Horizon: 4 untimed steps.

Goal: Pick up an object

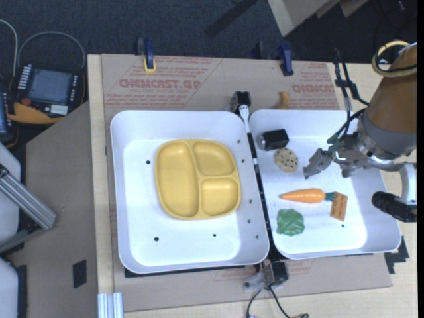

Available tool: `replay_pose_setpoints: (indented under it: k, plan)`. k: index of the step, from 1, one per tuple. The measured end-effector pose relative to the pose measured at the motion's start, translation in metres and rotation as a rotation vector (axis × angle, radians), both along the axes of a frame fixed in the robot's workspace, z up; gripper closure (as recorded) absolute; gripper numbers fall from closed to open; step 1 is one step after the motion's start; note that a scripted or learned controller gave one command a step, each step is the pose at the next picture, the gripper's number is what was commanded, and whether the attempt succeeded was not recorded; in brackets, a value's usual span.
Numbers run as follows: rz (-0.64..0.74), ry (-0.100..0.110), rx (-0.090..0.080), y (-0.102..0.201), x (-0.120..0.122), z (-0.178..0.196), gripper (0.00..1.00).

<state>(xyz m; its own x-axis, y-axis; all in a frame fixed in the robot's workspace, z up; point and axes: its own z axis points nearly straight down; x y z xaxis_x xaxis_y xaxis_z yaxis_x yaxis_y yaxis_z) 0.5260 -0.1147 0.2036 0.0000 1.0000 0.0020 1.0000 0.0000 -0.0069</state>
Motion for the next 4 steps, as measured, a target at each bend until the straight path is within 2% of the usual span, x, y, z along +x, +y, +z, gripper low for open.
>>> replay_pose_setpoints:
  k: [1,2,3,4]
  plan:
    - [0.000,0.001,0.000,0.011,-0.001,-0.050,0.00]
    - [-0.002,-0.009,-0.005,0.009,-0.010,-0.097,0.00]
    - [-0.004,-0.019,-0.010,0.007,-0.008,-0.083,1.00]
    - [0.001,-0.013,-0.004,0.007,-0.009,-0.020,1.00]
